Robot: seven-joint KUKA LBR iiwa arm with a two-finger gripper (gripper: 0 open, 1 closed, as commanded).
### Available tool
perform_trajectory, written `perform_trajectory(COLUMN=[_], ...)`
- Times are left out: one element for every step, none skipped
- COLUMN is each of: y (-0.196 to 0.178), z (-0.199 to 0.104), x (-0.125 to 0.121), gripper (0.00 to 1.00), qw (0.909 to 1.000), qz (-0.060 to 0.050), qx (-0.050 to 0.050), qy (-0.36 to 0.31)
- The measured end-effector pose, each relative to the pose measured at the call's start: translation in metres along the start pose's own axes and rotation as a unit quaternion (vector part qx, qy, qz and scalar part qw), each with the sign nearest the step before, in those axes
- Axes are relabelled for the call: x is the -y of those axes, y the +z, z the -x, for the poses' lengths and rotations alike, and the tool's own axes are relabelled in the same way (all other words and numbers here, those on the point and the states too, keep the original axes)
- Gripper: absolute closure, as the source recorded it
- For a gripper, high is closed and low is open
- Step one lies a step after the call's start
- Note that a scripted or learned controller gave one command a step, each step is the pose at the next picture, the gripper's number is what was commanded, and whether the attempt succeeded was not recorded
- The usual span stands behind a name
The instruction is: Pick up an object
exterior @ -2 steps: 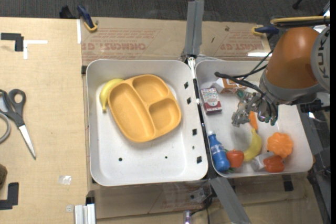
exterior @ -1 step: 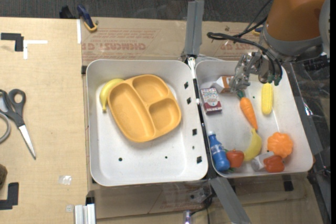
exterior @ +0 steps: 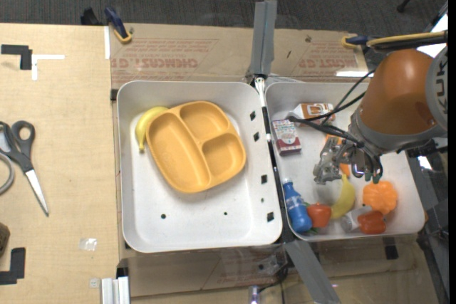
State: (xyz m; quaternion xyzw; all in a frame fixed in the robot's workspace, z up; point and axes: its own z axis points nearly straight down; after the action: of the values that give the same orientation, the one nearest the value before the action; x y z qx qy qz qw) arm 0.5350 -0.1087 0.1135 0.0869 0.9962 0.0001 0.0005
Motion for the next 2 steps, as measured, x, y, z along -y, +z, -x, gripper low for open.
perform_trajectory(y=[0.0,0.02], z=[0.0,0.07], x=[0.0,0.02], gripper=[0.0,0.0], qw=[1.0,1.0], qz=[0.0,0.0], qx=[0.0,0.002], qy=[0.0,-0.002])
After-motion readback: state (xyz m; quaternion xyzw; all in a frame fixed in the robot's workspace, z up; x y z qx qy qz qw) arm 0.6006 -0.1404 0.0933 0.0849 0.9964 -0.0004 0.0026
